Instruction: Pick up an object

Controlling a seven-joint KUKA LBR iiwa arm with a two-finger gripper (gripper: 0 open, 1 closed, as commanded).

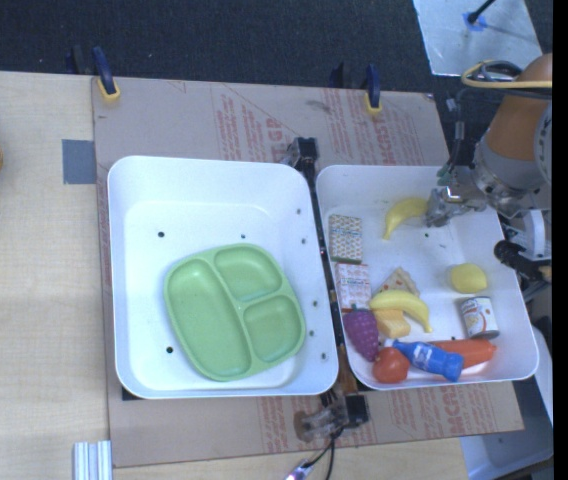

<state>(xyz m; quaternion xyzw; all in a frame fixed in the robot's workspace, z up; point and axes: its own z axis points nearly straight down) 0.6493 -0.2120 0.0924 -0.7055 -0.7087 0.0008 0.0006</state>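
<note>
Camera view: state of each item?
Gripper: low in the right bin, beside the far banana.
Green tray: flat in the left bin.
Can: on its side.
Blue bottle: on its side.
Near banana: atop other toys.

- A light wood table (24,298) carries a brown cardboard sheet (224,118) printed with red lettering.
- Blue clamps (105,74) pin the sheet's far edge.
- Dark carpeted floor (244,13) lies beyond the table.
- A grey tape patch (78,161) sits on the wood.
</note>
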